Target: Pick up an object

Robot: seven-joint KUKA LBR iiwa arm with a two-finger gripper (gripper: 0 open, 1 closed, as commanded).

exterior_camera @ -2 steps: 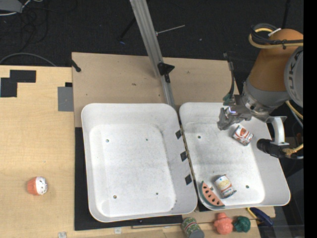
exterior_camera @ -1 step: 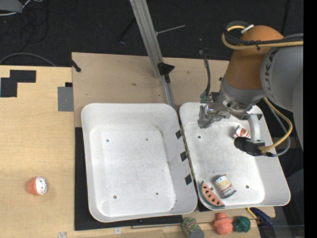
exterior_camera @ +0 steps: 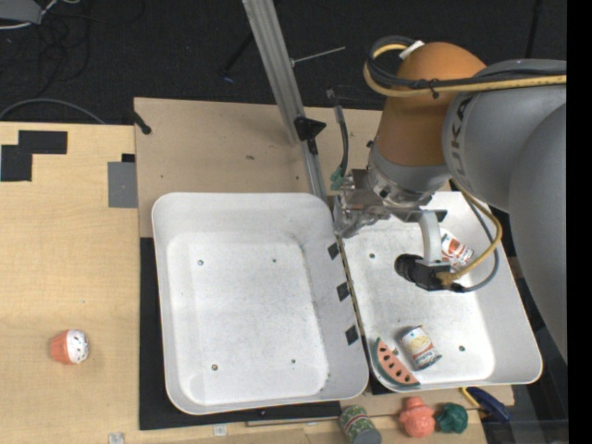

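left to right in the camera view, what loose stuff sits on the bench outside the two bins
round orange-and-white toy → dark greenish can → pink toy → green toy

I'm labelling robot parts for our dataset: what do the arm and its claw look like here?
The arm is thick, rounded and grey, with a glossy orange band above the wrist. Dark cables loop over the top of that orange part. Under it comes a grey collar, then the small, silvery metal claw.
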